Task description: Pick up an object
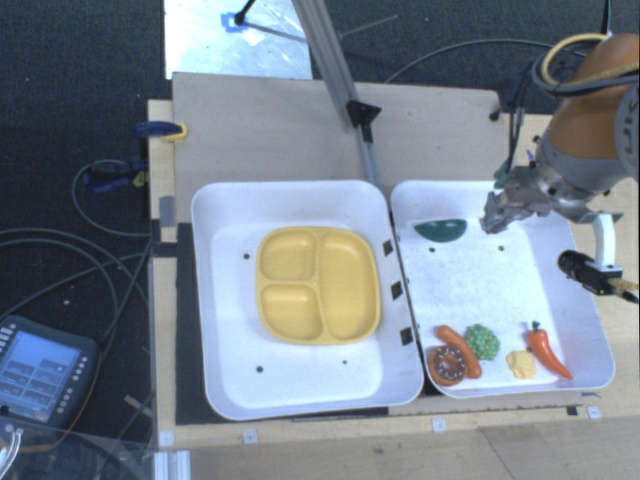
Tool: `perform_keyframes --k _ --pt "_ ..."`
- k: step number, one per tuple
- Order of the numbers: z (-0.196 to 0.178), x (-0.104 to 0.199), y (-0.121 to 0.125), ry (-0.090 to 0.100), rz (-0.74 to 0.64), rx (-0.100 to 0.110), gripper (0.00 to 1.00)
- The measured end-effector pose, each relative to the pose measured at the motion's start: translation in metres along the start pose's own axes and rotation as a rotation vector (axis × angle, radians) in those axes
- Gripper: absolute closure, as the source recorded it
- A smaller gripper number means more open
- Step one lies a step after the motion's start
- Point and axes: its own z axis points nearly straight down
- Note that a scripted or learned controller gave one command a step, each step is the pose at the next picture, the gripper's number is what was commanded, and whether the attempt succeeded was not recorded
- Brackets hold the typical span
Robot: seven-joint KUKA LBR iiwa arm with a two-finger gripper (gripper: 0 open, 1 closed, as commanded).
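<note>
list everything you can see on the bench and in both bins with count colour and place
white bins: 2, white, side by side on the bench
divided plate: 1, yellow, middle of left bin
bowl: 1, dark green, top of right bin
toy sausage: 1, red, bottom of right bin
toy donut: 1, brown, touching the sausage
toy broccoli: 1, green, right of the sausage
yellow toy food: 1, yellow, bottom right
toy chili pepper: 1, red-orange, far bottom right
arm: 1, grey and orange, from right
claw: 1, grey, beside the bowl
</note>
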Motion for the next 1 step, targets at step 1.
perform_keyframes --k 1 --pt "-0.0449 0.0034 0.0049 0.001 -0.005 0.001 1.00"
